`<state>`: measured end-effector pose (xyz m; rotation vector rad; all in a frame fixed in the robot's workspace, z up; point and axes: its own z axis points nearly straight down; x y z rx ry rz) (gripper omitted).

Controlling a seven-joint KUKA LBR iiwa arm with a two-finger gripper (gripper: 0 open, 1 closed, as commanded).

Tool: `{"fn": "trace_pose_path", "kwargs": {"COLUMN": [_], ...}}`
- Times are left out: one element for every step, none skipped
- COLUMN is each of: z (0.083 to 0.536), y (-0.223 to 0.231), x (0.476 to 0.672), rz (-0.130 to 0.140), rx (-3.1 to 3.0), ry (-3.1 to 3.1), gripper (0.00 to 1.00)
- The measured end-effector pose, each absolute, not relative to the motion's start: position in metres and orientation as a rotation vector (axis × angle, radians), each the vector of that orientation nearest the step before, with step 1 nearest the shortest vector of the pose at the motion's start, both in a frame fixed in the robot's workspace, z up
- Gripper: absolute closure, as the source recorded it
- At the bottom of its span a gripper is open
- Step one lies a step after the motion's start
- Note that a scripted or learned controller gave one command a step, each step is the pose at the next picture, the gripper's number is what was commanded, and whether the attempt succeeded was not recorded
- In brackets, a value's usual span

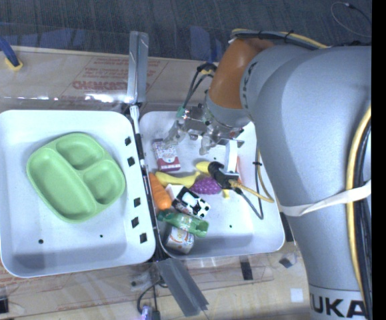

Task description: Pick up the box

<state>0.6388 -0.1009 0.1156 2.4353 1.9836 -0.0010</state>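
The arm point(299, 145) reaches in from the right over the right bin point(263, 235), its orange band point(233, 75) above the wrist. The claw point(194, 133) hangs over the far part of that bin, and whether it is wide or narrow cannot be told from this view; nothing shows between its tips.

The box point(167, 157), small with a red and white face, lies flat on the bin floor near the bin's left wall, just beside the claw, below and to its left in the view. Whether the two touch cannot be told.

In front of the box lie a banana point(177, 178), a carrot point(160, 191) against the left wall, purple grapes point(207, 186), a black-and-white toy point(193, 203), and a jar point(180, 235) with a green lid by the near wall.

The left bin point(19, 245) holds a green divided plate point(76, 175). Both bins stand on the tabletop point(59, 69).
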Motion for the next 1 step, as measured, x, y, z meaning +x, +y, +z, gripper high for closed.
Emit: {"fn": "trace_pose_path", "kwargs": {"z": [0.0966], "y": [-0.0929], "x": [0.6369], "rz": [0.005], "rx": [2.445], "ry": [1.966], "gripper": [0.00]}}
